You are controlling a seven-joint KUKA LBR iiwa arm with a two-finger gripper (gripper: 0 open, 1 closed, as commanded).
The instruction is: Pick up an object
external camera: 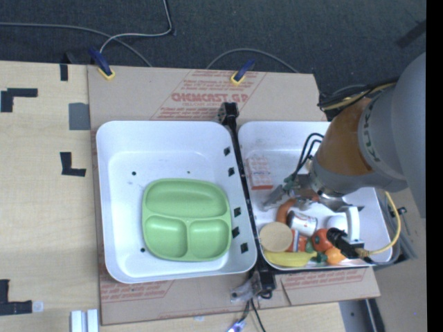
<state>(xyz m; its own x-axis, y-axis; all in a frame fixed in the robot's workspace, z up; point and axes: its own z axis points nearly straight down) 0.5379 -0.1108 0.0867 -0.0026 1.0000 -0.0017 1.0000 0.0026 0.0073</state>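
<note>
My tool (302, 213) is hovering at lower right, its grip impossible to tell, the banana (287, 259) lying just below.

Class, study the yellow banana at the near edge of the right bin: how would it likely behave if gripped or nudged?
The banana looks like smooth, curved toy plastic, so probably light, rigid and a bit slippery. Wedged against the bin wall and a tan disc, it would likely pivot rather than roll.

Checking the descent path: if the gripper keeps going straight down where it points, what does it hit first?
Probably the clutter in the right bin: the gripper hangs over the orange ball and white cylinder. Depth from this slanted view is unclear, so which comes first is uncertain.
</note>
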